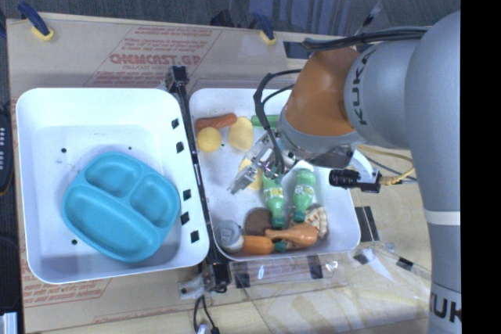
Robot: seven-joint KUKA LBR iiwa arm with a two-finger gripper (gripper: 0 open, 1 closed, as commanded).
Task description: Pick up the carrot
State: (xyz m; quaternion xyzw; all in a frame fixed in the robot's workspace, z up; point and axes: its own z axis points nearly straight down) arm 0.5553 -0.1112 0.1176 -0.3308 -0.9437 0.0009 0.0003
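The carrot, orange and tapered, lies against the front wall of the right bin. It sits between a grey can and a tan drumstick. My gripper hangs over the middle of that bin, up and slightly left of the carrot and well apart from it. Its fingers point down-left and stand open, with a small yellow piece lying just below them. The arm's orange band covers the bin's far right part.
Two green bottles stand between gripper and carrot, with a brown round piece beside them. A reddish sausage, a lemon and a yellow fruit lie at the back. The left bin holds a blue divided plate.
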